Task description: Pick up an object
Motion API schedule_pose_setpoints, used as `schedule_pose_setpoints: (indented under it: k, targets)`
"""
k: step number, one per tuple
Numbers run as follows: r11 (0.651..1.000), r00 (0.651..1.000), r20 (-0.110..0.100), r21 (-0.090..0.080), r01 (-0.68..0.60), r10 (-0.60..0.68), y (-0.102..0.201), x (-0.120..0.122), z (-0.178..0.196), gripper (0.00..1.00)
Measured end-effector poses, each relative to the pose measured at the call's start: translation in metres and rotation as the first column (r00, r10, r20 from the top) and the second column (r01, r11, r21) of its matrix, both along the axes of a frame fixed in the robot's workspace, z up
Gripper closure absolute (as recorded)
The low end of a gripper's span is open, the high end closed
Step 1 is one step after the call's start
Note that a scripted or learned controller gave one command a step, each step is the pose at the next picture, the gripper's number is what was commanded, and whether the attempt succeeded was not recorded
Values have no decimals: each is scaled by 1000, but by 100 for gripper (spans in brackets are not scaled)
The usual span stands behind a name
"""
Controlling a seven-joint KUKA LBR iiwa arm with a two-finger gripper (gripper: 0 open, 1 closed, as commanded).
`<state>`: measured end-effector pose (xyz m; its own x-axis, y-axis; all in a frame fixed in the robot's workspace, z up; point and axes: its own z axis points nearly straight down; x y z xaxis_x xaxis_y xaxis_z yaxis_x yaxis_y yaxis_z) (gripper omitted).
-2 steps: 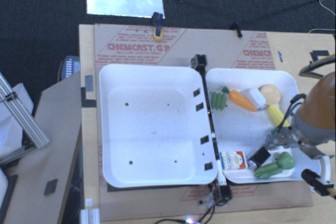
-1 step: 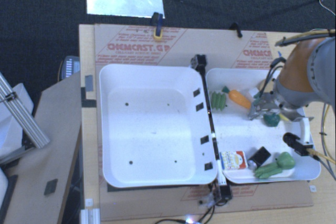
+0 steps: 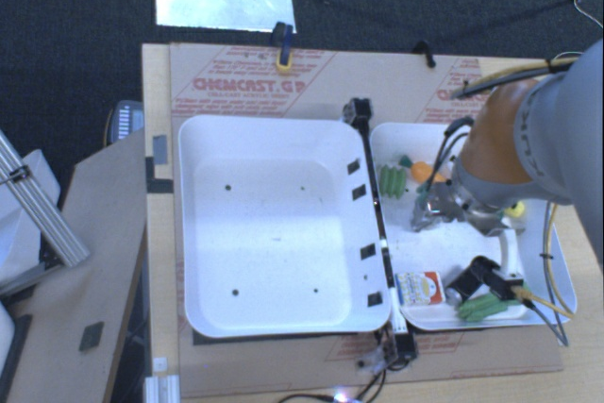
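Hovering in the right-hand shallow white bin (image 3: 557,274), the jaws (image 3: 427,212) sat beside a green ridged block (image 3: 392,179); their state: cannot tell. Crowded neighbours risked a missed grasp.

Read "CHEMCAST GP" in red letters on the brown board (image 3: 247,82) under the bins, at 12 o'clock. Same red print at 2 o'clock, too cut off to read.
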<state>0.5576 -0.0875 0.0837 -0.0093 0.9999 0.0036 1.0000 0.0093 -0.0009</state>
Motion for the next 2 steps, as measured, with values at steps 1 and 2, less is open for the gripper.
schedule_pose_setpoints:
  k: [1,2]
  targets:
    - [1000,1000,5,-6,10,-10,-47,26,1,100]
    - [1000,1000,-4,-1,9,-9,-26,-45,0,100]
